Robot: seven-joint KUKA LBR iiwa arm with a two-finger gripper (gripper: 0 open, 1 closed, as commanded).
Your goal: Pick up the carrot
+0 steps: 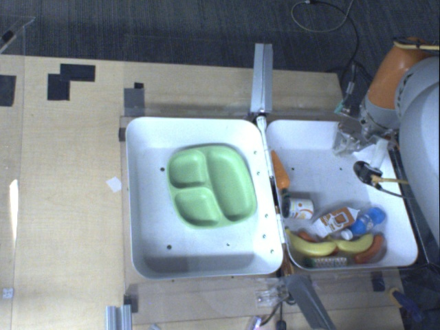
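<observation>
Carrot along the right bin's left wall; gripper at that bin's far right corner, its grip state impossible to tell.

The left bin (141, 184) carries a green three-compartment plate (210, 184) near its centre. In the right bin (309, 139), the orange carrot (279, 171) lies lengthwise against the left wall, about midway along it. Just beyond its near end sits a small can (300, 207), then a juice carton (337, 220) and a blue-capped bottle (366, 221). Two bananas (330, 245) lie along the near edge, with sausages (371, 247) at the near right corner. The gripper (355, 139) hovers over the far right corner, well apart from the carrot, on the grey arm (419, 115) with its orange band.
</observation>
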